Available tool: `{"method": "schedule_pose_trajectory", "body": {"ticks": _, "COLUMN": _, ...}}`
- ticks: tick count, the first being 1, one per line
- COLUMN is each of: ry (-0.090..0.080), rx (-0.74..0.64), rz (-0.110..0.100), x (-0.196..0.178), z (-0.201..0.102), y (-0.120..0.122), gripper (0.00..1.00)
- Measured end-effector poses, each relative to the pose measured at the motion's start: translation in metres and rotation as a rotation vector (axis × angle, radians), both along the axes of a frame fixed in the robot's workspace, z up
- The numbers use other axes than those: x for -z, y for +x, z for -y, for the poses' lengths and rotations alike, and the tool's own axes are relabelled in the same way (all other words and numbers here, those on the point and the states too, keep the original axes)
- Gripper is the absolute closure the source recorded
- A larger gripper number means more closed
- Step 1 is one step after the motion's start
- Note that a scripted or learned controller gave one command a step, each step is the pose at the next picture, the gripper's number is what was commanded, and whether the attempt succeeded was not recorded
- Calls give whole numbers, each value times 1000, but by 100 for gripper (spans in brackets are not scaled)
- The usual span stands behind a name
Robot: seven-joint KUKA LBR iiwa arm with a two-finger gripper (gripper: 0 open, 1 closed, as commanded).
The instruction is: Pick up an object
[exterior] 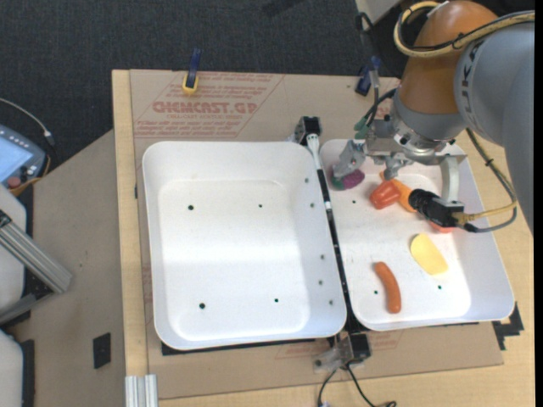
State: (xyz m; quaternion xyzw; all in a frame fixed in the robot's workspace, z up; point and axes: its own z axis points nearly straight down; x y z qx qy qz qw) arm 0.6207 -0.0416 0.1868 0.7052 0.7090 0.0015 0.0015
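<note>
Camera view: two white bins side by side on the desk (212, 91). The left bin (170, 168) is bare; the right bin (475, 299) carries five small things. Arm (501, 66) reaches in from upper right, gripper (372, 171) low over the upper-left corner of the right bin. Fingers (351, 155) look spread wide with nothing between them. One tip sits over the purple piece (349, 179), contact not certain; the other comes down just above the orange piece (383, 195). Nothing lifted yet. Likeliest target, by my reading, is the orange piece: right bin, upper middle, just right of the purple piece and apart from it. It is stubby, long axis roughly left-right in the frame and rising a little toward the right; which end is the narrower is too small to tell. To do the step well: shift the gripper slightly toward the bottom of the frame so the piece sits centred in the gap, set the fingers across its short axis, go down near the bin floor, close, then lift straight. Risk: the purple piece, close by the bin wall, may be nudged or caught by the outer finger, and the wall leaves little room there. Also in the right bin: red piece (443, 220) to the right, yellow piece (429, 254) lower right, sausage (389, 287) lower middle with its long axis near top-to-bottom.
</note>
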Motion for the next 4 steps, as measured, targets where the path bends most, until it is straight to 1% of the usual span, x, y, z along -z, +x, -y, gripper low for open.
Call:
{"method": "schedule_pose_trajectory", "body": {"ticks": 1, "ry": -1, "rx": 15, "rz": -12, "x": 13, "z": 81, "y": -77, "gripper": 0}}
{"method": "schedule_pose_trajectory", "body": {"ticks": 2, "ry": 4, "rx": 2, "rz": -11, "x": 2, "z": 20, "y": -140, "gripper": 0}}
{"method": "schedule_pose_trajectory", "body": {"ticks": 3, "ry": 0, "rx": -1, "rz": -3, "x": 2, "z": -46, "y": -120, "gripper": 0}}
{"method": "schedule_pose_trajectory", "body": {"ticks": 4, "ry": -2, "rx": 3, "rz": 14, "x": -107, "z": -32, "y": -38, "gripper": 0}}
